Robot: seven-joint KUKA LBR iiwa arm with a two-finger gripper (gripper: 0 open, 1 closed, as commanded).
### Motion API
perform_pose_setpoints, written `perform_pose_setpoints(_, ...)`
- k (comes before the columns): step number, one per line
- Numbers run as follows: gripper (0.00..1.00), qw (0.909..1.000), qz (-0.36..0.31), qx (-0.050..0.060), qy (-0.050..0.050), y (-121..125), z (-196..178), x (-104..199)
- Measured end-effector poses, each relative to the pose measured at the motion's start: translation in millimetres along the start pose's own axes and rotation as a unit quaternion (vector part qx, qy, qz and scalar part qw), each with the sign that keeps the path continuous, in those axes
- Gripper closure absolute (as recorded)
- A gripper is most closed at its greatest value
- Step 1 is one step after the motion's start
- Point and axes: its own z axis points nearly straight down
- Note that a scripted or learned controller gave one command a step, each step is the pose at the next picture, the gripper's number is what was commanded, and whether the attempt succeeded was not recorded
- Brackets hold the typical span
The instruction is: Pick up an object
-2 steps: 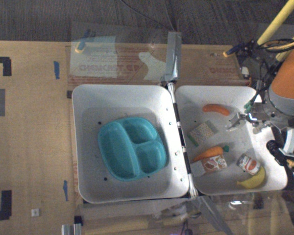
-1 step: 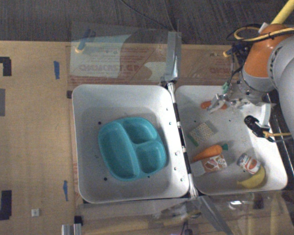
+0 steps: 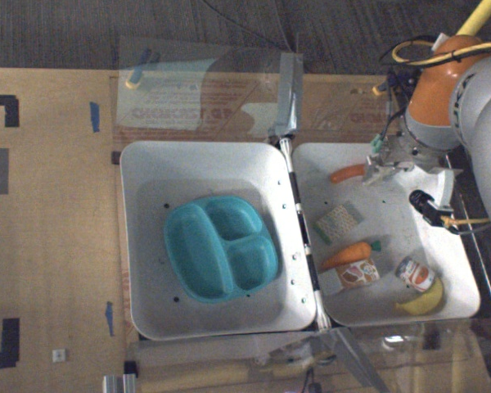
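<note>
The right bin (image 3: 442, 256) holds several small items. An orange carrot (image 3: 348, 255) with a green tip lies near its middle, beside a grey patterned pad (image 3: 337, 222). Below them sit a brown and white pouch (image 3: 358, 274), a small can (image 3: 415, 273) and a yellow banana (image 3: 421, 300). A thin orange piece (image 3: 346, 173) lies at the bin's far edge. My gripper (image 3: 380, 167) hangs over the far end of this bin, right beside that orange piece, with nothing seen between its fingers.
The left bin (image 3: 143, 219) carries a teal divided plate (image 3: 221, 248). A clear plastic sheet (image 3: 192, 92) lies on the bench behind the bins. A metal divider (image 3: 299, 219) separates the two bins. The arm's grey body and orange band (image 3: 438, 97) fill the upper right.
</note>
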Motion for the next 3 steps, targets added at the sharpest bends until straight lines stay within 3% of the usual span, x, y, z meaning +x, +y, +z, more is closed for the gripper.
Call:
perform_pose_setpoints(1,0.00,1.0000,-0.001,0.000,0.000,0,0,1)
perform_pose_setpoints(2,0.00,1.0000,0.009,-0.004,0.001,5,7,77)
perform_pose_setpoints(3,0.00,0.9977,0.067,0.001,0.005,4,8,73)
